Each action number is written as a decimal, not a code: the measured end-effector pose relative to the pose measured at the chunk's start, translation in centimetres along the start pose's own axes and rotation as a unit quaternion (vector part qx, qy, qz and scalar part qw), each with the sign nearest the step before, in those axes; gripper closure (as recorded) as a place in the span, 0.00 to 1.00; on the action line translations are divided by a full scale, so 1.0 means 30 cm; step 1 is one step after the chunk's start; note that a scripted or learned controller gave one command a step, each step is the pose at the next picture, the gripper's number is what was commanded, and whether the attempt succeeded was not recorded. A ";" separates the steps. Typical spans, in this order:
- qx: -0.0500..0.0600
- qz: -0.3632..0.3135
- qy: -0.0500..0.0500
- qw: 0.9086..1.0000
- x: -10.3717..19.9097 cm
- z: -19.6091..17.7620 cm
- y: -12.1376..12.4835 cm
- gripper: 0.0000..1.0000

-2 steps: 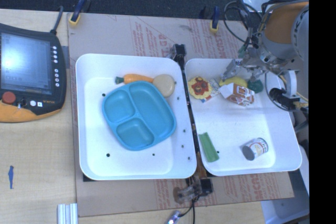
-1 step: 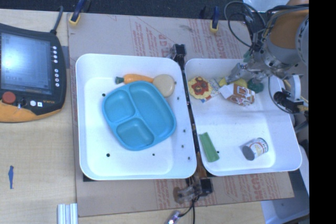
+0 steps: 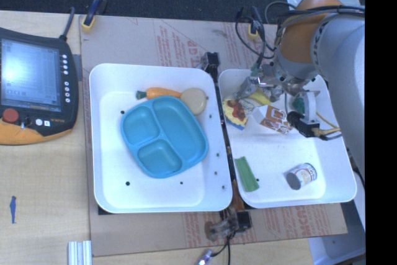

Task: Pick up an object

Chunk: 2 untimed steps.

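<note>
My gripper (image 3: 255,94) is low over the far left part of the right bin (image 3: 322,197), under the grey arm and its orange band. It hangs just above a pile of small items: a red and yellow toy (image 3: 236,113) and a brown and white packet (image 3: 276,119). A yellow piece (image 3: 258,97) lies right beneath it. A green block (image 3: 246,173) and a small can (image 3: 302,175) lie near the bin's front.
The left bin (image 3: 105,189) holds a blue divided plate (image 3: 163,136), a carrot (image 3: 159,94) and a beige round object (image 3: 193,100). A teach pendant (image 3: 36,87) rests on the bench at the left. Cables run behind the right bin.
</note>
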<state>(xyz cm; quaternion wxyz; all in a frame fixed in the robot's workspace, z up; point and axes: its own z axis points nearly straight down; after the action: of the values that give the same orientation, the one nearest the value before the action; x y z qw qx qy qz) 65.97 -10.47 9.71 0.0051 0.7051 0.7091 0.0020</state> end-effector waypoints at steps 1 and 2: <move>0.006 0.000 0.002 1.000 0.129 -0.323 -0.250 0.00; 0.002 0.001 0.001 1.000 0.004 0.006 -0.067 0.00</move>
<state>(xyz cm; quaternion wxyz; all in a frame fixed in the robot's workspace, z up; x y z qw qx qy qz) 63.96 -10.37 9.50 0.0025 0.7059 0.7083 0.0012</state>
